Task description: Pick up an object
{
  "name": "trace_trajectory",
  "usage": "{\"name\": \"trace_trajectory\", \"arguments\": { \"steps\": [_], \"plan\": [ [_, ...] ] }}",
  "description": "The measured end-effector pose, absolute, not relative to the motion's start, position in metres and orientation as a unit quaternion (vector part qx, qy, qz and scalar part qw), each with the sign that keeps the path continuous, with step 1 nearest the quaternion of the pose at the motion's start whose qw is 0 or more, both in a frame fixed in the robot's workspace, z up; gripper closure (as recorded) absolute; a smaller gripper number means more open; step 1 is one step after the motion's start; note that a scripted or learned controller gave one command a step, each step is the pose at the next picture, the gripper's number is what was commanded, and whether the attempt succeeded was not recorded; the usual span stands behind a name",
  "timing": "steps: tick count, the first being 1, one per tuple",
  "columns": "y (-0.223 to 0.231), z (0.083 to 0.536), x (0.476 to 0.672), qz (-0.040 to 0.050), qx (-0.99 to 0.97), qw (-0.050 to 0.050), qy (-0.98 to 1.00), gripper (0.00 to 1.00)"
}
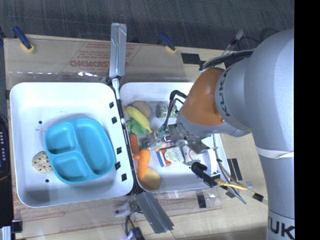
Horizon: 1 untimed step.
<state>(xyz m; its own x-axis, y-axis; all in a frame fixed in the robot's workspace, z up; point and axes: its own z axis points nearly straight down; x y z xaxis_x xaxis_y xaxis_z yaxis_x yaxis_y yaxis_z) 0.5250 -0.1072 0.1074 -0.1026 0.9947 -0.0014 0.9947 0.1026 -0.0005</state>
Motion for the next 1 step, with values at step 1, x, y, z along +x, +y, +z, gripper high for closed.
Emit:
{"name": "trace_trajectory", "arguments": {
  "steps": [1],
  "plan": [
    [-0.0605,0.2479,0.5244,0.0019,0.680,0.002,0.733,1.00]
  ]
}}
